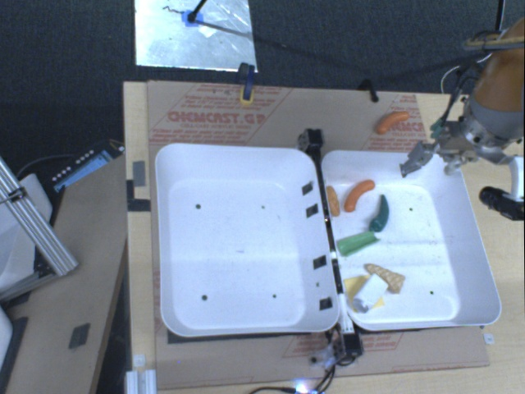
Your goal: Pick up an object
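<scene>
The right bin holds several small objects. An orange sausage shape and a small orange piece lie near its back left. A dark teal curved piece and a green piece lie just in front of them. A tan cracker-like piece and a yellow and white piece sit near the front left. My gripper hangs over the bin's back right edge. It is open, with nothing between its fingers, well apart from the objects.
Another orange sausage shape lies on the cardboard behind the right bin. The left bin sits beside it, joined by a black-clipped divider. A silver sheet lies at the back left, and grey rails stand at the far left.
</scene>
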